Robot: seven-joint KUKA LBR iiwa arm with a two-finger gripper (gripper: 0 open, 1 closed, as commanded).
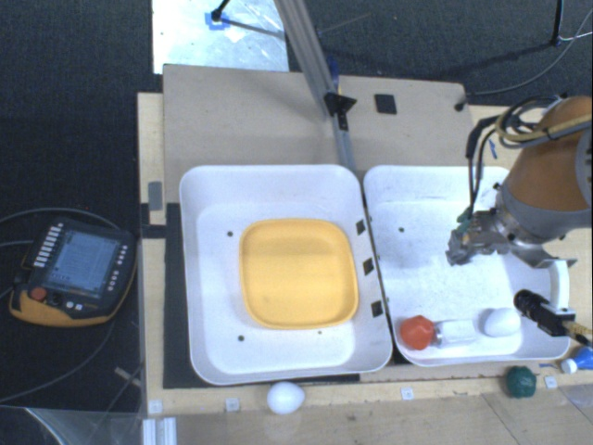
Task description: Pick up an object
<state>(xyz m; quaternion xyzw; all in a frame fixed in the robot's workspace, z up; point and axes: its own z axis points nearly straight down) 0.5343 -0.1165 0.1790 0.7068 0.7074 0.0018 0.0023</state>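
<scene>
The right bin (417,211) holds a red-orange ball (417,332), a clear tube-like piece (456,332) beside it and a white egg-shaped thing (501,322), all along its near wall. My gripper (466,246) hangs over the right half of that bin, above and behind those objects, with nothing seen between its fingers. The left bin (208,202) holds a yellow square plate (299,272).
A white egg (285,398) lies on the bench in front of the left bin. A dark green ball (520,381) sits off the right bin's near corner. A teach pendant (72,269) rests at far left. A metal pole (310,44) slants behind the bins.
</scene>
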